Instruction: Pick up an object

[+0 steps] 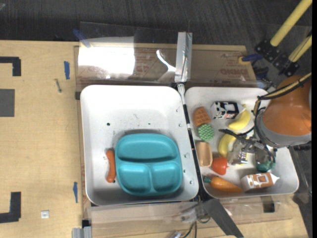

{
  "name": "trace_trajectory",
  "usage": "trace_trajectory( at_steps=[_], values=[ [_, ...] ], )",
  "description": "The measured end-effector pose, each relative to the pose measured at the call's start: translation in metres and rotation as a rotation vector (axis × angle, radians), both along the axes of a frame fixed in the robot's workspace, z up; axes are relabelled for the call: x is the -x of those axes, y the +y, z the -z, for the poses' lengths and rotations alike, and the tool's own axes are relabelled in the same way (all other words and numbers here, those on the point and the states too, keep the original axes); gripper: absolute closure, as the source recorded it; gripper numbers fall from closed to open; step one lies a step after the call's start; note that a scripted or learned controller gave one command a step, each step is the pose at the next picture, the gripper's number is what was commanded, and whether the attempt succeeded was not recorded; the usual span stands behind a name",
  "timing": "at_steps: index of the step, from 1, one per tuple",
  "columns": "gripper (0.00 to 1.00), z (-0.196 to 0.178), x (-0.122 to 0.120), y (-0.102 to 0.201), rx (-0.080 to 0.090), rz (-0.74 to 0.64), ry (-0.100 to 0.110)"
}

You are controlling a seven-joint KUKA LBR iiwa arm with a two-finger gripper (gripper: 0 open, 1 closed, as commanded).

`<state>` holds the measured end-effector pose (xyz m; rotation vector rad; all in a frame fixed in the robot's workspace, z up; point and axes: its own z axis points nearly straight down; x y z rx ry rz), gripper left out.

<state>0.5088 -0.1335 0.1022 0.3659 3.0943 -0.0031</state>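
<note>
My arm reaches in from the right over the right bin (290,182), the orange band (292,115) bulking above the wrist and the tool (245,150) pointed down among the toys near the bin's middle. The tool's dark metal parts and cables blur together there, so I cannot tell whether it is spread or closed, or whether anything sits in it.

Around it lies a scatter of small plastic play food. A yellow banana (240,122) curves just left of my wrist, with a second yellowish piece (226,144) below it, partly covered by the tool. A black-and-white carton (225,109) lies near the bin's far wall. A ridged orange-brown piece (201,116) sits above a bumpy green ball (205,132), and a tan, rounded block (204,153) lies beneath those. A red tomato (220,166) rests beside the tool, an orange carrot (225,184) lies along the near wall, and a small orange-and-white box (259,181) sits to its right.

The left bin (99,113) holds a smooth teal divided plate (147,163) with three compartments, and an orange sausage-shaped toy (111,165) lying just beside the plate's left edge. Clear plastic sheeting (114,58) glares behind the bins. The tan desk (34,133) spreads to the left, marked with black tape (12,66).
</note>
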Motion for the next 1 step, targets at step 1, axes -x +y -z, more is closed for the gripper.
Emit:
trace_trajectory(
  at_steps=[1],
  values=[
    [1.00, -0.1420, -0.0424, 0.0373, -0.002, -0.104, 0.011]
  ],
)
